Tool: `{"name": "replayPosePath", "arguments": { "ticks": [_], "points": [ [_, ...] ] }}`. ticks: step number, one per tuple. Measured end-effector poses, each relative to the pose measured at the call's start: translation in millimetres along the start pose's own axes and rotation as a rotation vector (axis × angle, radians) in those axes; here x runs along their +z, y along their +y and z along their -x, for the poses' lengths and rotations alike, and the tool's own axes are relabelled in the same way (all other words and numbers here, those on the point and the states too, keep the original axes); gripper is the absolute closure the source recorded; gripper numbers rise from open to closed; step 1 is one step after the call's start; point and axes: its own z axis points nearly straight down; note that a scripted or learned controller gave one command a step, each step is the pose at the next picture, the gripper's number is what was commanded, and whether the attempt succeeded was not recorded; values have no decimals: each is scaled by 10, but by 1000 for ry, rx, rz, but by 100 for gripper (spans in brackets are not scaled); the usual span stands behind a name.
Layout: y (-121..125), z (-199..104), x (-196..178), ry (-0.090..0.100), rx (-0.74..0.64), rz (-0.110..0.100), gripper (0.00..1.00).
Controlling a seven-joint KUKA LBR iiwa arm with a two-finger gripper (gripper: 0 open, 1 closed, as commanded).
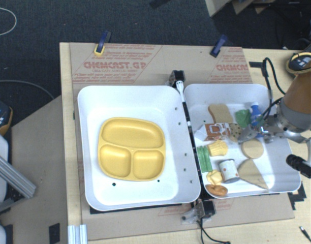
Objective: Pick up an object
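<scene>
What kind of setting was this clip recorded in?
Most likely a robotics lab bench: two white bins clamped on a board, a robot arm reaching in, toy food scattered in the right bin, dark carpet around.

Yellow tray (pixel 131 149), cluttered right bin (pixel 196 93), gripper (pixel 247 132) perhaps open

Cut off, blurred and covered bits around the right bin (pixel 196 96)

The arm (pixel 298 103) runs off the picture's right edge beside that bin; its gripper (pixel 252 131) is a blurred tangle over the bin's middle, the fingers unreadable, partly covering a blue thing (pixel 254 110). The small wrapper's (pixel 216 130) print is too tiny to read.
</scene>
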Motion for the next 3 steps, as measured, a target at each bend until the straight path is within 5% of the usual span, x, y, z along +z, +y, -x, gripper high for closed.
{"name": "replayPosePath", "arguments": {
  "ticks": [1, 2, 3],
  "points": [
    [-1, -9, 198, -1, -1, 2, 0],
    [3, -2, 83, -3, 0, 6, 100],
    [-1, -33, -551, -7, -1, 14, 100]
  ]
}}
